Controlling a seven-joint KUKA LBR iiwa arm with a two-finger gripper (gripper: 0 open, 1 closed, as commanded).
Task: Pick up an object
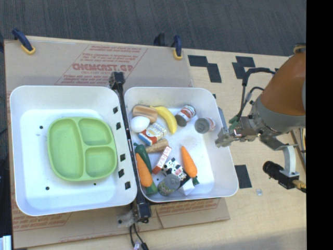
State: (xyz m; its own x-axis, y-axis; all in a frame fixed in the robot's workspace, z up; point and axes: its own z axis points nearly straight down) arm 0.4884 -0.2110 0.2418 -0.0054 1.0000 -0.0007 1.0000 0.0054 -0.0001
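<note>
Arm: grey wrist with orange band (289, 87) is seen at the right, outside the bins.
Gripper (225, 139): positioned just over the right rim of the right bin; nothing is seen between its fingers; whether they are apart or together cannot be told.
Right bin (221, 165): white, shallow, packed with small items.
Banana (166, 117): laid near the bin's upper middle, beside a hot dog bun (144, 112).
Egg (139, 124): white, placed just below the bun, near the left wall.
Cans: one red-labelled can (186, 113) tipped beside the banana; one grey can (203, 124) nearest the gripper, apart from it.
Carrots: one (189, 162) lies right of centre; another (143, 171) lies along the left wall.
Lower pile: a black-and-white toy (173, 167) and a grey round lid (168, 185) are bunched together.
Left bin (21, 139): a green divided plate (82, 148) is set flat in it.
Bench: cardboard sheet (104, 64) is held by clamps (23, 40).
</note>
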